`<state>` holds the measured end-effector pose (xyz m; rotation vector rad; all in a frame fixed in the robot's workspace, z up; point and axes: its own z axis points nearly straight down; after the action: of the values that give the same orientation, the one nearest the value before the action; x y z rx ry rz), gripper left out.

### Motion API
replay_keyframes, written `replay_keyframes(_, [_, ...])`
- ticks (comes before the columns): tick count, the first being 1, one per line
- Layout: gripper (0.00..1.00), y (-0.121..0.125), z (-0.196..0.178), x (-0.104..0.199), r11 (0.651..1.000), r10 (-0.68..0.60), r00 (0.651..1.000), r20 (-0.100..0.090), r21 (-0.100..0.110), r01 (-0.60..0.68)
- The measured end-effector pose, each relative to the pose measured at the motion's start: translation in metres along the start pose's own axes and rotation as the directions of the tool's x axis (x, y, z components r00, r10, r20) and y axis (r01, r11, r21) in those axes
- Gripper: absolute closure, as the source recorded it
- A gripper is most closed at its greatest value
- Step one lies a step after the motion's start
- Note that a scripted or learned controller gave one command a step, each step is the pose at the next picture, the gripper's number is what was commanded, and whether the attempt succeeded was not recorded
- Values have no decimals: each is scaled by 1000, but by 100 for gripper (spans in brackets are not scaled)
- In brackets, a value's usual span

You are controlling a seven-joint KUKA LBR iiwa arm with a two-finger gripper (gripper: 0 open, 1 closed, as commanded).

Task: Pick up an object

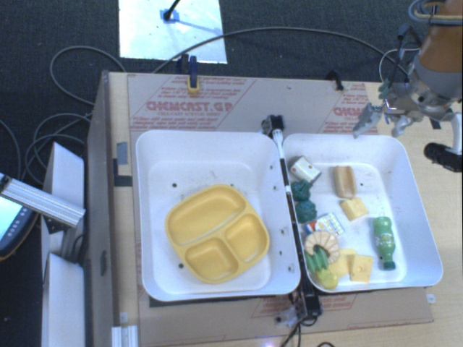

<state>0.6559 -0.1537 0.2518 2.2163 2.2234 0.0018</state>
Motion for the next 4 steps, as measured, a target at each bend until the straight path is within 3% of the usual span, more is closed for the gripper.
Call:
replay_keyframes(1, [0,-9,65,-9,1000,2,1000,0,2,-2])
replay_keyframes(2, [0,-16,161,-13,1000,2,1000,-1,4,-2])
replay_keyframes(4, [0,-33,167,-10,1000,2,1000,0,1,-2])
